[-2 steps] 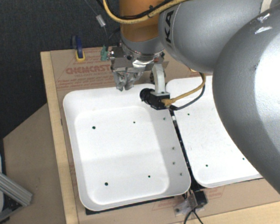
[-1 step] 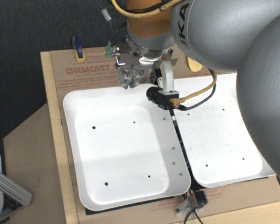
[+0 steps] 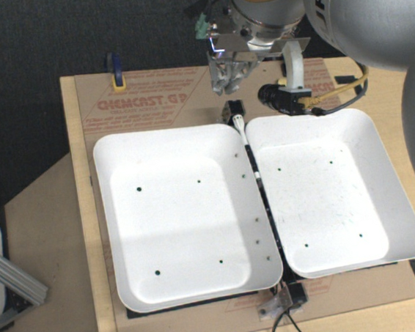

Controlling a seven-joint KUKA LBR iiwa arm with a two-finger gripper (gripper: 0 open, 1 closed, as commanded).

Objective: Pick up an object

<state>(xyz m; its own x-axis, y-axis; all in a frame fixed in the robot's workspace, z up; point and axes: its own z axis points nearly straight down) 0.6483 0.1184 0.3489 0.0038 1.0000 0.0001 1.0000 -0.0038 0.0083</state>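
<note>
We are seeing the big grey arm reaching in from the right. The brown table is carrying a left white bin and a right white bin, side by side. The gripper is hanging over the table just behind them, with its fingers looking pressed together and pinching nothing. We cannot tell where the object is.

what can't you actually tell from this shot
- camera view: whether the gripper holds anything; too small and blurred.
- camera view: the arm, cut off by the top and right edges.
- camera view: the bench beyond the right bin, hidden by the arm.
</note>
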